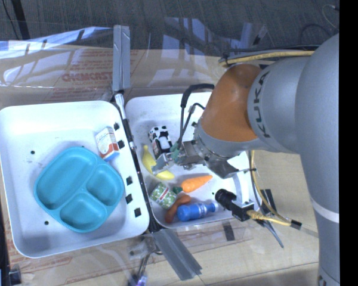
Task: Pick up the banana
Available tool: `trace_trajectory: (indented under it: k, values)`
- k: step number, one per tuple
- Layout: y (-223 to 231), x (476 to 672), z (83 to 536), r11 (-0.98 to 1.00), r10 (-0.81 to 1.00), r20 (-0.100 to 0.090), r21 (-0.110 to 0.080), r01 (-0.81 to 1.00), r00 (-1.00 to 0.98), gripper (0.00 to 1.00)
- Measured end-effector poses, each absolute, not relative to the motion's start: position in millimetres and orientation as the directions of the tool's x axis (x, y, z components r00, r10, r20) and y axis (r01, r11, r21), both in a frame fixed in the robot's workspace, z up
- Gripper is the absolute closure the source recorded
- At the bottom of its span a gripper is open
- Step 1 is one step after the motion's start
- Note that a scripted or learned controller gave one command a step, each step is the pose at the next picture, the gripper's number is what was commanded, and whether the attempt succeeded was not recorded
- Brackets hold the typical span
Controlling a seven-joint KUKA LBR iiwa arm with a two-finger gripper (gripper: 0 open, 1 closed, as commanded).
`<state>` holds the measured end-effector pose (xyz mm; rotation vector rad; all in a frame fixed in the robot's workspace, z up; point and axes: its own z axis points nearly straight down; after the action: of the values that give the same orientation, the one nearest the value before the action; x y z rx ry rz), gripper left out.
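Observation:
The yellow banana [151,162] lies in the right bin [144,109], near its left wall, curving down toward the bin's middle. My gripper [174,154] hangs low over the bin, just right of the banana and close above its lower end. The grey arm with its orange band covers the right half of this bin. Nothing shows as lifted off the bin floor.
Around the banana lie a black-and-white toy [161,137], an orange carrot [196,183], a green-patterned item [161,194], a red-brown piece [179,202] and a blue bottle [197,210]. The left bin [24,124] holds a blue divided plate [77,188] and a small carton [106,142].

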<state>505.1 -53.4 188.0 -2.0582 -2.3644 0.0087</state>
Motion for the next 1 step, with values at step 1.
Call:
trace_trajectory:
  k: [1]
  values:
    - [-105.7, 535.2, 113.5, -0.075, 0.997, 0.002, -0.007, 0.997, 0.075, 0.0]
